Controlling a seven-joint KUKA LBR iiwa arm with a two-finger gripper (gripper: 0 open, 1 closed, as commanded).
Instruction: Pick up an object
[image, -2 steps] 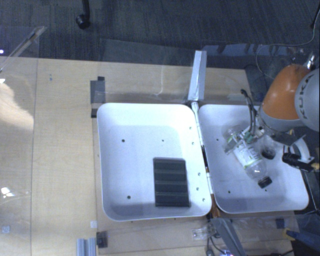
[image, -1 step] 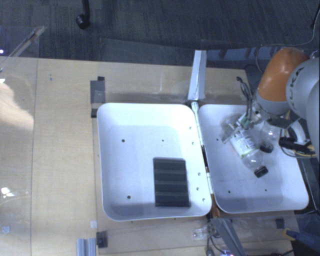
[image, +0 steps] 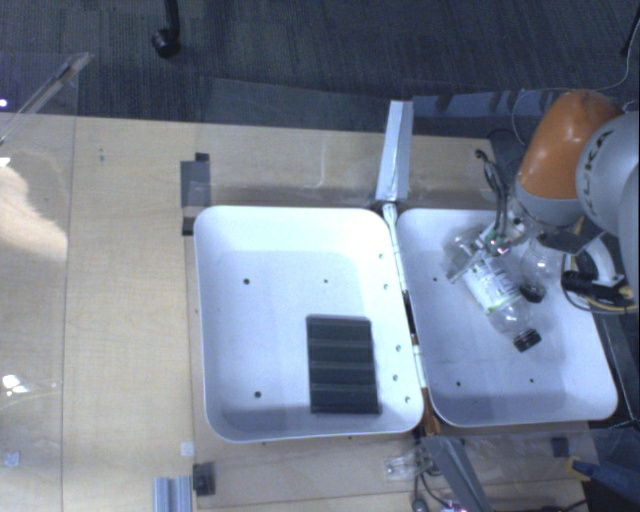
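Camera view: the arm (image: 575, 165) reaches in from 3 o'clock over the right bin (image: 560, 395). Its hand (image: 490, 250) sits low at a clear plastic bottle (image: 497, 285) lying near that bin's centre (a small dark piece (image: 527, 340) lies toward 5 o'clock of it). A ribbed black block (image: 342, 365) rests in the left bin (image: 260, 250), toward 5 o'clock
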